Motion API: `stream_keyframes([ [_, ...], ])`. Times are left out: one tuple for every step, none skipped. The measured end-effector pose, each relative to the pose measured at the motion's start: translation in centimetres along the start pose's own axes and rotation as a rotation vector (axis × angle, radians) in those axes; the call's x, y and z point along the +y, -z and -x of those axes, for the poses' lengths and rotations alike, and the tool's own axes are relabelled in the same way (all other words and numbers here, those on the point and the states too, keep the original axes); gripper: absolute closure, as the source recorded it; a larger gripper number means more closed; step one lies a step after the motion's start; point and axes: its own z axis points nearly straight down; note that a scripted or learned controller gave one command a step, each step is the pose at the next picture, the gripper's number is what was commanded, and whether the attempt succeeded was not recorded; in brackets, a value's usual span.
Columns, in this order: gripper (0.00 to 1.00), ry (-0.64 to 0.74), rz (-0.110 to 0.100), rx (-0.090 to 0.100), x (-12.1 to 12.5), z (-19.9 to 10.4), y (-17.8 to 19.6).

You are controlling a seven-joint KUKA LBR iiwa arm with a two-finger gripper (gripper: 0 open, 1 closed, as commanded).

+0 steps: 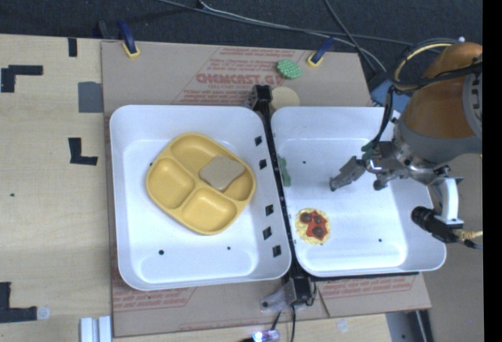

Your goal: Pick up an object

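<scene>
A small toy pizza (313, 226), yellow with red topping, lies near the front left of the right bin (353, 254). A green piece (283, 171) lies against that bin's left wall. My gripper (361, 176) hovers over the right bin's middle, up and right of the pizza, open, with nothing between its two dark fingers (343, 177). In the left bin (137, 254) sits a yellow divided plate (201, 183) with a tan slice of toast (222, 172) on it.
A black divider (271, 176) with clips separates the two bins. A green knobbly disc (289, 68) and a pale round piece (285, 96) lie on the cardboard behind the bins. Cables run across the dark floor at the back.
</scene>
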Motion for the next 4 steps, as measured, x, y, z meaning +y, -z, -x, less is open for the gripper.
stream_keyframes([
  [0.0,0.0,0.0,0.0,0.9,0.2,-5.4],
  [0.0,0.001,0.004,-0.001,1.0,0.2,-10.3],
  [1.0,0.001,0.008,-0.003,1.1,0.2,-9.0],
  [1.0,0.001,0.007,0.0,1.3,-0.6,-4.5],
])
